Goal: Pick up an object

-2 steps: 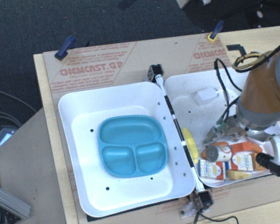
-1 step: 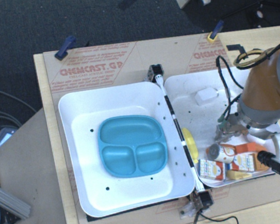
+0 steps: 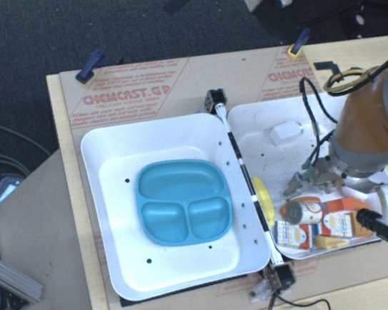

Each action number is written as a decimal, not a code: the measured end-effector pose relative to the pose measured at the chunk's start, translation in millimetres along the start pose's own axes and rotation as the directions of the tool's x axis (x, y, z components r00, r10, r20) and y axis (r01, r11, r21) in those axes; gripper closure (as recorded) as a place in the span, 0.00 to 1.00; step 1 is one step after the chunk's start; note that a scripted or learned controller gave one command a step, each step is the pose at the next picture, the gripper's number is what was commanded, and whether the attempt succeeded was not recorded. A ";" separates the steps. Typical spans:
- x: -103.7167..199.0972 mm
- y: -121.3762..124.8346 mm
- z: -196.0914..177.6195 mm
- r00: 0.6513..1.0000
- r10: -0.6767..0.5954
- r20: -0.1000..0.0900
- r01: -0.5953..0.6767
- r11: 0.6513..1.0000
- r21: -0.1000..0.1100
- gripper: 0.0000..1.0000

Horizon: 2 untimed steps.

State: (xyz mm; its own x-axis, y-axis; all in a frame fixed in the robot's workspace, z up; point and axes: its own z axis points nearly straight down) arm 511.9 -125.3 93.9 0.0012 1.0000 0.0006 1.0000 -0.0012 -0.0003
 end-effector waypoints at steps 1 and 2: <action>0.1 0.4 -9.9 1.000 0.001 0.000 -0.001 1.000 -0.002 1.00; 0.1 0.3 -9.8 1.000 0.000 0.000 0.000 1.000 -0.001 0.00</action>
State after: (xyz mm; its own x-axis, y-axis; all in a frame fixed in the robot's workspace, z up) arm 512.2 -125.3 103.6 0.0016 1.0000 0.0002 1.0000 -0.0016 0.0010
